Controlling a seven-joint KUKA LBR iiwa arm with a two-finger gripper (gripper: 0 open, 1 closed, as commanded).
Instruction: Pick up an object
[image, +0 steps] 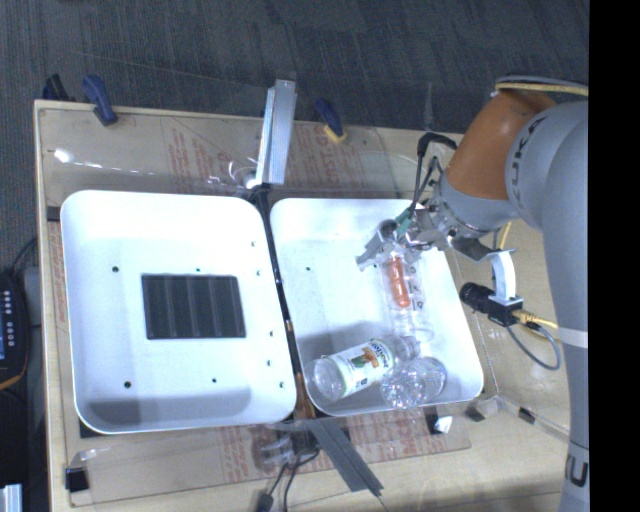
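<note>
Arm reaches in from the right of the frame, tool (392, 243) down in the upper right part of the right bin (320, 300), at the top end of a clear, slim object with an orange-red middle (399, 285) that lies roughly top-to-bottom in that bin. Cannot tell if the tool is apart or together: it's small and blurred against the white floor, and nothing is clearly seen clamped in it. Two more candidates low in the same bin: a clear bottle with a green-and-white label (355, 368) on its side, and a crumpled clear plastic piece (412, 380) touching it on its right. Left bin (100, 250) has a dark ribbed rectangular panel (193, 306) lying flat at centre. Judgement: the step is closing in on the slim orange object. To do it well, centre the tool across the narrow width rather than on the tip, go low enough to get around it, since clear plastic is likely slippery, and lift straight up, clear of the bin wall at right.
</note>
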